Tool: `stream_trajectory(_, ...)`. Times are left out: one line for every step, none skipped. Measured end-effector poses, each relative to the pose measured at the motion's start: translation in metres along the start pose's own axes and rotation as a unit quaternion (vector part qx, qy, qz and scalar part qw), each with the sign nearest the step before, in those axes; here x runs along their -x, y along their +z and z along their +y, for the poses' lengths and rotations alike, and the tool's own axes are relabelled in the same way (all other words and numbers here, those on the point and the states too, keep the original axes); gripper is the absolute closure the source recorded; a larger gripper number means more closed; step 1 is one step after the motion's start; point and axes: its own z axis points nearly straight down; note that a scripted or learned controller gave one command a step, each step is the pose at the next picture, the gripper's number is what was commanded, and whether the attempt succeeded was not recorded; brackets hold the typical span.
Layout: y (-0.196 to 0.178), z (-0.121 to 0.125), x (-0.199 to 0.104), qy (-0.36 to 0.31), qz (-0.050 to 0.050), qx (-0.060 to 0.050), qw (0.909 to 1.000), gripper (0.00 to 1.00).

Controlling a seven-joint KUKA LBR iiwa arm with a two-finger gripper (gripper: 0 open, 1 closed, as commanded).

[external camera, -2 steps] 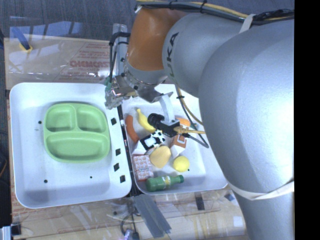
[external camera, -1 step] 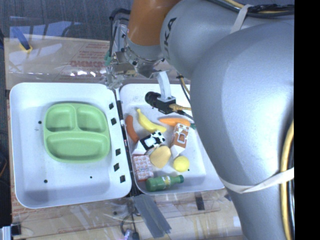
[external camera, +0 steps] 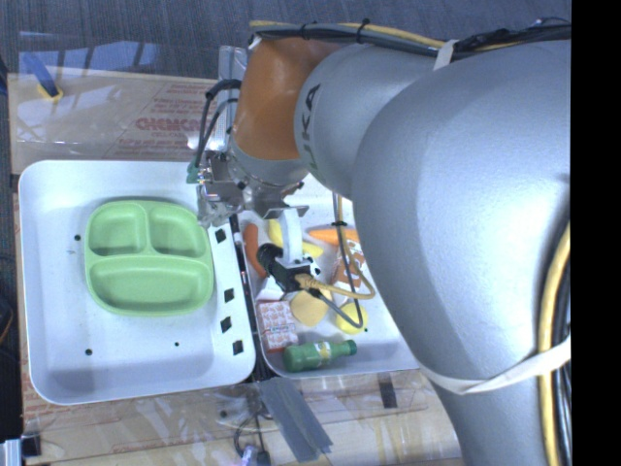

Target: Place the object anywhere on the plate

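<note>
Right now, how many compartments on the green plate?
3. The plate in the left bin has two small compartments side by side at the far edge and one wide one along the near edge. All three are in plain sight.

On my grey arm (external camera: 437, 212), just below the orange band (external camera: 277, 100), dark letters run sideways; I can make out a "K" and little more. The clear plastic sheet (external camera: 126, 115) behind the bins carries red printing, too faint and skewed for me to read. A small packet (external camera: 277, 326) in the right-hand bin (external camera: 388, 343) bears red-and-white print, also illegible.
</note>
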Motion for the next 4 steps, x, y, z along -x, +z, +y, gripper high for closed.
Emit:
stream_trajectory(-0.023,0.059,0.0,0.04,0.0,0.002,0.9992,1.0)
stream_trajectory(-0.068,0.062,0.006,-0.007,0.0,0.003,1.0,1.0)
stream_trajectory(-0.046,-0.019,-0.038,0.083,0.0,0.0,0.9966,1.0)
stream_trajectory(-0.032,0.048,-0.055,0.044,0.0,0.002,0.999,1.0)
